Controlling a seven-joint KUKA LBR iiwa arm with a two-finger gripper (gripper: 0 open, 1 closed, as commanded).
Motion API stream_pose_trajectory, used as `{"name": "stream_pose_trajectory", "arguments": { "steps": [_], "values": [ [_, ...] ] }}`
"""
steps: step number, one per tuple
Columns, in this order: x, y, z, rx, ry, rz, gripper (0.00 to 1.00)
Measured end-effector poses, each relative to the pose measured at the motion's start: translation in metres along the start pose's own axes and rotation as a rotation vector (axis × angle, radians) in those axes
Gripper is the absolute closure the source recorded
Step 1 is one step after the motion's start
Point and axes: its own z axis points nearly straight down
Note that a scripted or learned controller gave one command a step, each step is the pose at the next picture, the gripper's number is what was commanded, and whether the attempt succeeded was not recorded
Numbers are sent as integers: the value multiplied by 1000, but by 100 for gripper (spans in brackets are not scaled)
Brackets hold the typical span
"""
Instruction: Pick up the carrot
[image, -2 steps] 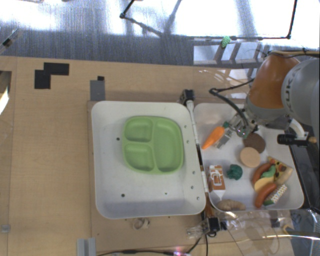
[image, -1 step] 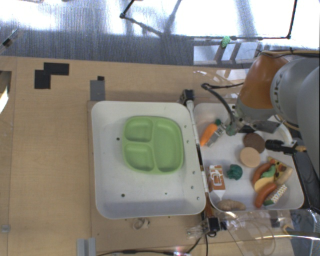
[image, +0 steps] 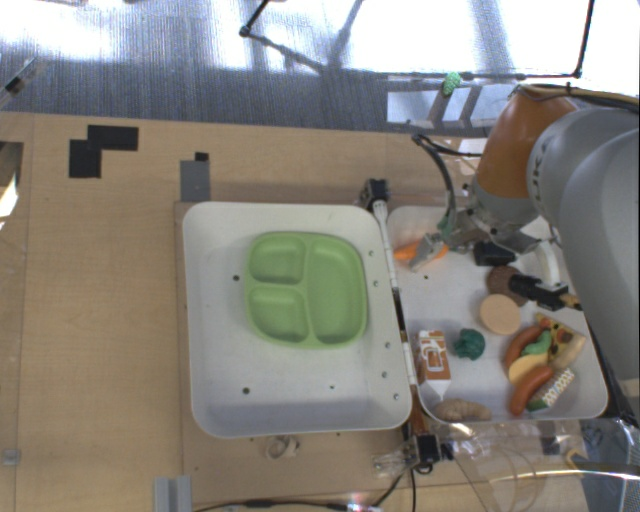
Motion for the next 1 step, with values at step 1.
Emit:
{"name": "stream_pose_trajectory", "arguments": {
  "steps": [1],
  "values": [
    [-50,-15,1,3,4,254,0]
  ]
}}
